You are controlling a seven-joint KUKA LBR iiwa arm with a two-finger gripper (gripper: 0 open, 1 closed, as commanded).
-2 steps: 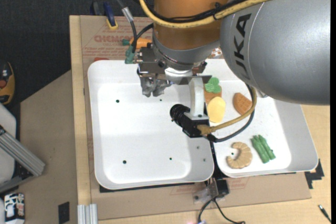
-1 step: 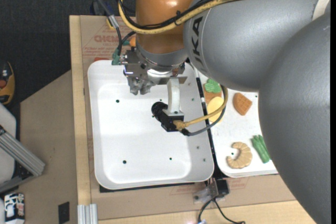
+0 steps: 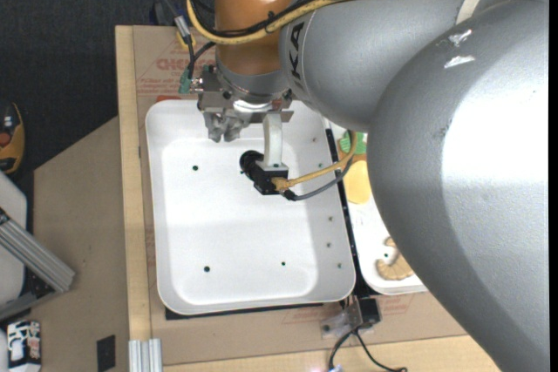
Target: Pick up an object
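- Gripper (image 3: 247, 131) hangs over the far end of the left bin (image 3: 187, 274), likely poised to descend.
- Fingers' spread: cannot tell.
- Right bin (image 3: 384, 281) holds a tan object (image 3: 394, 267).

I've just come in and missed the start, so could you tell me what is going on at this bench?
The grey arm reaches in from the right, its gripper hanging over the far part of the left white bin. Nothing shows between its fingers, so no object has been picked up. The right bin, mostly hidden under the arm, holds a green thing and a tan thing.
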